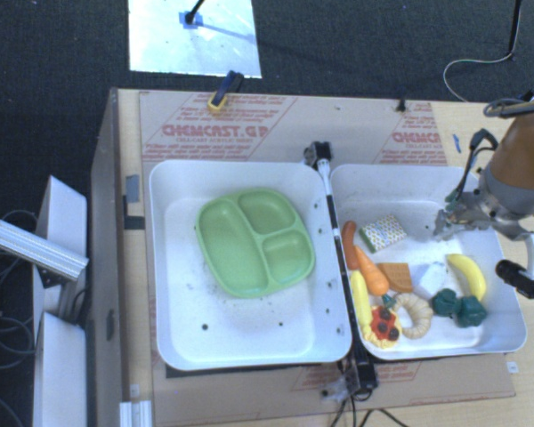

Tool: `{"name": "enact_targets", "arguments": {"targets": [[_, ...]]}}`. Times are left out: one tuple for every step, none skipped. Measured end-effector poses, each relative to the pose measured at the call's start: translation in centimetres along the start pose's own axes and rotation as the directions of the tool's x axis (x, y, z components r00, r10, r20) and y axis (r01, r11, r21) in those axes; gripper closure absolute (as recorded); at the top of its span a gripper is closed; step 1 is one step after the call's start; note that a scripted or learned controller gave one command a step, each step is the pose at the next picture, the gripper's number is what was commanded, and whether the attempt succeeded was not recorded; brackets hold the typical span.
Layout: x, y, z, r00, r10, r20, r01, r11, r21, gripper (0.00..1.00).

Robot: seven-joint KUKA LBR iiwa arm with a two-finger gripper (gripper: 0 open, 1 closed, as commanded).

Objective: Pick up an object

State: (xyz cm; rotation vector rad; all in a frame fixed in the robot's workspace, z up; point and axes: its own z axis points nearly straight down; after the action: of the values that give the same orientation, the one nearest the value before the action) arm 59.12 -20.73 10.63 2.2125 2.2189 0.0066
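Reaching in from the right, the arm (521, 163) is seen poised over the far right part of the right bin (507, 336), so the approach step is judged to be in hand, with nothing lifted yet. The tool (451, 221) is blurred, and its state cannot be told. Toy food is gathered in that bin: a banana (467, 274), a carrot (367, 269), a checkered block (383, 233) and green broccoli (457, 305). A descent onto one item is called for next. "CHEMCAST G.P" is printed in red on the surface (215, 132). A green tray (254, 243) lies in the left bin (173, 238).
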Motion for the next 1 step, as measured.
{"name": "enact_targets", "arguments": {"targets": [[0.00, -0.01, 0.01, 1.000, 0.000, 0.000, 0.000, 1.000, 0.000, 0.00]]}}
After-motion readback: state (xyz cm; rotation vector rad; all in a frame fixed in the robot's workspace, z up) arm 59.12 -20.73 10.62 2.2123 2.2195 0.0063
